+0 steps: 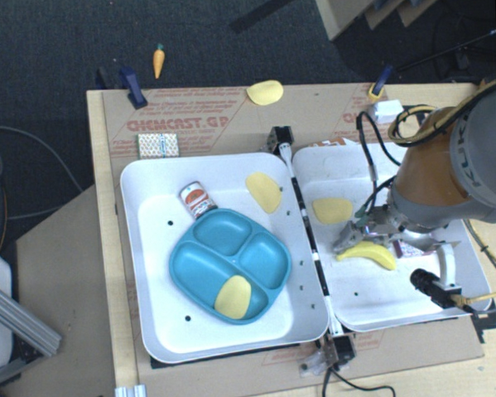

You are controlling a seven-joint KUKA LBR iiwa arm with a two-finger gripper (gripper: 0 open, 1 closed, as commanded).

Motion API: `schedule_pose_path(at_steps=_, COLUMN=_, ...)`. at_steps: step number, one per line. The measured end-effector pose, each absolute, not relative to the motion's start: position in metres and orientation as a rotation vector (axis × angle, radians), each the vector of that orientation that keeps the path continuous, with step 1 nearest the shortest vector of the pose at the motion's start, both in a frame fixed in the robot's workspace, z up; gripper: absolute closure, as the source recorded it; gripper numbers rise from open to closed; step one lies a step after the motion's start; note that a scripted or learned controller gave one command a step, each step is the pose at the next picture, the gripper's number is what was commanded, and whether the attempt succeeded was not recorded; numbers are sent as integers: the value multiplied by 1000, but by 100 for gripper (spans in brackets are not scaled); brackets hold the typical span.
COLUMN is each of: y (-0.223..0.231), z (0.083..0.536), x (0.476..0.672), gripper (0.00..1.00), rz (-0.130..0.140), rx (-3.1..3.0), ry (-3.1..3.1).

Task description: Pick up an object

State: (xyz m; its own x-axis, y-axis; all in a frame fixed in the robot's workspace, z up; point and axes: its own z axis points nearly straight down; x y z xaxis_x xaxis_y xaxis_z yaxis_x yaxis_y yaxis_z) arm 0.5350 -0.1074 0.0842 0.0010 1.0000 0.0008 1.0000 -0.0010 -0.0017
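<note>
Pincer [358, 233] low in right bin [386, 311] – grip state unclear, touching banana [369, 253], beside yellow chip [332, 210]

Arm [446, 175] crowds right bin [362, 312]; left bin [155, 323] front corners open.

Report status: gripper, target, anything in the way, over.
Gripper low in right bin, right over the banana; grip unconfirmed. Yellow chip lies just left of it. Blue divided plate and small can in left bin, well apart.
</note>
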Motion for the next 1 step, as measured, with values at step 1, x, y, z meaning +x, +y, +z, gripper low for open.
schedule_pose_path(at_steps=1, y=-107, z=94, x=536, gripper=100, rz=-1, rx=-2223, ry=-2220)
